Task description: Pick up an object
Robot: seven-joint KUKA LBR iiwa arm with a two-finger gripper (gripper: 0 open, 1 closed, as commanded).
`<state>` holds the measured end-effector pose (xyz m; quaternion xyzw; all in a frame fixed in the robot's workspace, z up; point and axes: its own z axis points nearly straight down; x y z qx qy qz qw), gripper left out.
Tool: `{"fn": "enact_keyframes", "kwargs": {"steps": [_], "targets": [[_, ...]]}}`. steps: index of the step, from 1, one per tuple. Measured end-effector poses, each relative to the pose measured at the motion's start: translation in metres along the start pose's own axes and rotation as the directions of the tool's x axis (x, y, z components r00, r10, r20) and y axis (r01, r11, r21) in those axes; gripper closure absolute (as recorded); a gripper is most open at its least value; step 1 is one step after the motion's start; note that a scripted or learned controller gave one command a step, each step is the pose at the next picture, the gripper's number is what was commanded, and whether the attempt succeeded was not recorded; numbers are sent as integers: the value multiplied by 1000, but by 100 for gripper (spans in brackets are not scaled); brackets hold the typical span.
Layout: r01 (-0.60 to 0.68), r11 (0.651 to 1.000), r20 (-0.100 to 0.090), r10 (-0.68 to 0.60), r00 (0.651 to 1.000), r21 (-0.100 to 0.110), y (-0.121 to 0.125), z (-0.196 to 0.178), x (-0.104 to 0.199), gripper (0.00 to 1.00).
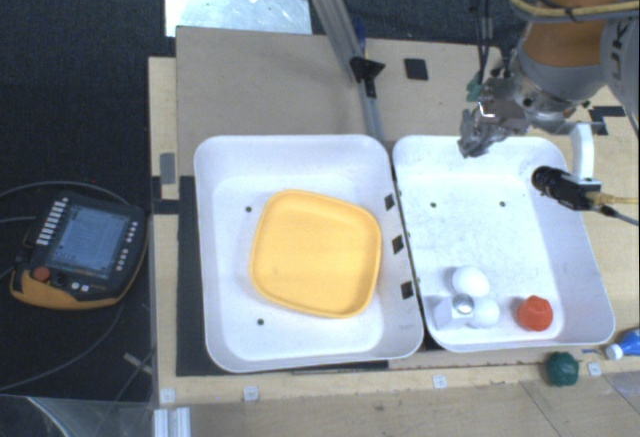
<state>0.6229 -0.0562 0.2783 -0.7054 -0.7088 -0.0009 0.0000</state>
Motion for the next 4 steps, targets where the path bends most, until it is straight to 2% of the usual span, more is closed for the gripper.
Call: {"fn": "enact_keyframes", "kwargs": {"steps": [1, 3, 4], "targets": [[-1, 1000, 1, 1, 1000, 1, -13, 10, 39, 100], [1, 1000, 0, -1, 1000, 1, -40, 42, 148, 100], [-5, 1000, 1, 5, 1000, 0, -40, 42, 145, 0]]}}
